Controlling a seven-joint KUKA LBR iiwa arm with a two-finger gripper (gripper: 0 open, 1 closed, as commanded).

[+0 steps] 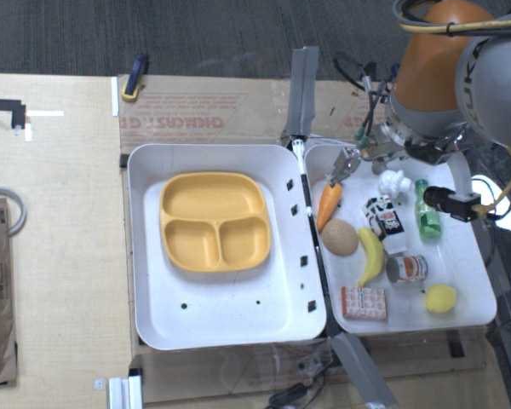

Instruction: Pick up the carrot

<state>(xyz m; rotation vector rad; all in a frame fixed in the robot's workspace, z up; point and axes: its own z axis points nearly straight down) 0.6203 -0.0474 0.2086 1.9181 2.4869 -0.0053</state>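
The carrot (328, 204) lies in the right bin (479, 303), hard against its left wall near the far corner, its thick end pointing away from the camera and its tip pointing down toward a brown potato (341, 238) that sits just beside or touching it. The gripper (344, 165) hangs just above the carrot's thick end with its two metal fingers slightly parted and nothing between them, so the carrot is not yet held. Judging from this, the step in hand is the final descent and close. To do it well the fingers should straddle the carrot across its width, not along its length, and come down on the thicker upper half, where there is more to bite and the potato is farther off. The bin wall on the carrot's left looks like the main hazard: one finger needs room between carrot and wall, or it may land on the rim or push the carrot aside. A yellow banana (371, 258) lies near on the right, beyond it a black-and-white carton (385, 216), a can (407, 268), a green bottle (426, 211) and a lemon (440, 298). The left bin (153, 313) holds a yellow divided plate (214, 221), well apart from the work.
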